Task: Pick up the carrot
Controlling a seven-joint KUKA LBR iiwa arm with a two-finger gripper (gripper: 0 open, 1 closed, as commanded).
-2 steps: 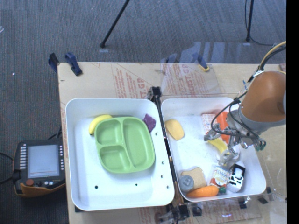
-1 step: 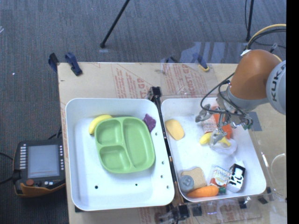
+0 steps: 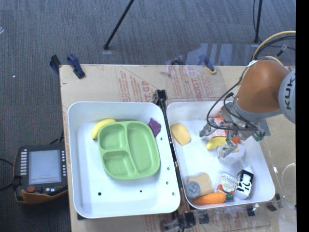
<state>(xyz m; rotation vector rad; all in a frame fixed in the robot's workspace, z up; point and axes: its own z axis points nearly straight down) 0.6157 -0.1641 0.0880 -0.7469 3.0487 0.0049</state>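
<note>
Approach step, probably: gripper point(image 3: 227, 146) low at bin point(image 3: 193, 111) centre, near yellow piece point(image 3: 216, 142). Carrot point(image 3: 210, 198) lying at 6 o'clock edge, untouched. Next, needing travel toward 6 o'clock, then descent over carrot. Claw state: cannot tell, hidden under wrist and cables.

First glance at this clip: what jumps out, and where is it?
The green divided plate fills the middle of the left bin, with a banana at its upper left edge. The arm hangs over the right bin, while the carrot lies at that bin's near edge.
</note>
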